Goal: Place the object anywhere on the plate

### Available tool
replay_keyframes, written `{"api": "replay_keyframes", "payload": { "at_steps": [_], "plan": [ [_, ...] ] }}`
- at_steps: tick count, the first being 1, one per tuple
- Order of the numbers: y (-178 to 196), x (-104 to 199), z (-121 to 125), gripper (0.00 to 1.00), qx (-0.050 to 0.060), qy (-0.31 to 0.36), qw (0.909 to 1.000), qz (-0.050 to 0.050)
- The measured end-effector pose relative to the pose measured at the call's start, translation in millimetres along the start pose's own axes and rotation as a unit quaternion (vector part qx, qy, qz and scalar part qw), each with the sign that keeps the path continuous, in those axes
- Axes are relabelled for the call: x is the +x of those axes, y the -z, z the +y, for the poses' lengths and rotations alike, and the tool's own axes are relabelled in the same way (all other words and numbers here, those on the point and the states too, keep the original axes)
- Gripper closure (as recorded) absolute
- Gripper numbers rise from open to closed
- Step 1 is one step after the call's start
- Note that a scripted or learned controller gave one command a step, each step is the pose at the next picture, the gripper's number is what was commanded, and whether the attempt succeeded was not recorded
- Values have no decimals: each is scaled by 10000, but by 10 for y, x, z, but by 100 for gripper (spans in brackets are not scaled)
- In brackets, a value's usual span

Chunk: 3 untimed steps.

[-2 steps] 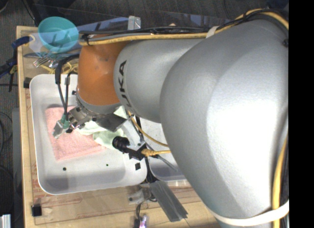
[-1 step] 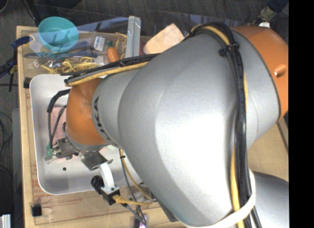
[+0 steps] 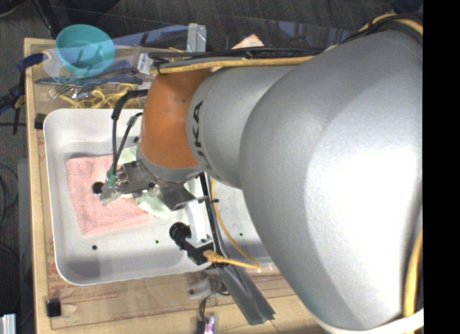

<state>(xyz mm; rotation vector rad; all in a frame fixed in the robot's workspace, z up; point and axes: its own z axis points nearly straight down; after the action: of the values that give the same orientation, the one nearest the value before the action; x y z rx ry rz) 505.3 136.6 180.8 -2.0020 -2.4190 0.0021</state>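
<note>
My arm [image 3: 323, 174], nearest the lens, covered the right half of the scene, and with it the second bin. Below the orange band [image 3: 169, 121] my wrist hung over the left white bin [image 3: 108, 271], with my fingers [image 3: 108, 187] low above a pink cloth [image 3: 90, 196] lying on the bin floor. Whether they were open, closed or gripping anything could not be told, as the wrist body and its cables masked them. A pale green shape [image 3: 153, 205] showed from under the wrist, just beside the cloth; I judged it might be the plate, but too little of it showed to be sure. The object itself could not be picked out. The step in hand was therefore uncertain: either a grasp or a placing at the cloth. The next move called for confirming a hold, then carrying towards the green shape. Beyond the bin, on the far counter [image 3: 32, 52], stood a teal bowl [image 3: 85, 49] beside some indistinct cutlery [image 3: 72, 92].
</note>
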Motion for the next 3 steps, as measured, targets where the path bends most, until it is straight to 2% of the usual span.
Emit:
{"api": "replay_keyframes", "payload": {
  "at_steps": [1,2,3],
  "plan": [
    [92,8,6,100,10,30,10000,1],
    [-15,786,-146,100,16,216,9998,-4],
    [725,-284,749,100,-3,709,9975,-5]
  ]
}}
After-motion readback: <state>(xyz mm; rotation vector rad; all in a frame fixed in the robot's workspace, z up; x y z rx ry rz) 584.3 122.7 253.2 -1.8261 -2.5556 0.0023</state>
